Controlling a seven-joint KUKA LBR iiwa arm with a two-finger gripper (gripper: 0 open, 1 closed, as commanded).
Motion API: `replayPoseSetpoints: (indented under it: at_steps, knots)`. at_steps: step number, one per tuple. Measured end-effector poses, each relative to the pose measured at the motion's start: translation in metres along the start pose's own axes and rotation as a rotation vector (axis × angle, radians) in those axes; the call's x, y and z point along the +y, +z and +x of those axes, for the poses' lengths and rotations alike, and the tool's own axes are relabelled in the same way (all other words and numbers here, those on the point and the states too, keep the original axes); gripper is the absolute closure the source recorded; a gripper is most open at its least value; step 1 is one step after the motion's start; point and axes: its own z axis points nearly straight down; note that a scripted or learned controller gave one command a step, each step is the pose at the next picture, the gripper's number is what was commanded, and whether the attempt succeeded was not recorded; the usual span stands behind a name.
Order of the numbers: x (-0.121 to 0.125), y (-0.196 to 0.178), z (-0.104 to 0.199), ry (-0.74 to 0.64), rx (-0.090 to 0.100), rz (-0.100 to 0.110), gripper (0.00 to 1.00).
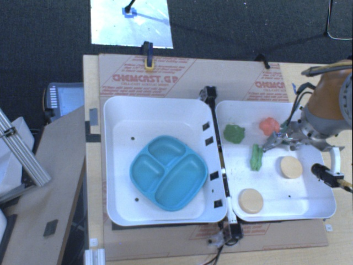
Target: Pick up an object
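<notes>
Tan disc up front in right bin
gripper low between pink piece and green strip, probably lining up; jaws unclear, can't tell

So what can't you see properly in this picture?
- The hand, camera view: too small and blurry to tell how its tips are set, or whether they touch the green stick-shaped toy.
- The arm: cut off by the right edge.
- The pink toy: partly hidden behind the hand's metal parts.
- The tan rounds: too small to name.
</notes>
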Motion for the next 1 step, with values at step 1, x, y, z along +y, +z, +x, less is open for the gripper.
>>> replayPoseSetpoints:
  at_steps: [1]
  knots:
    - [0.0011, 0.014, 0.0002, -0.001, -0.003, -0.004, 0.0]
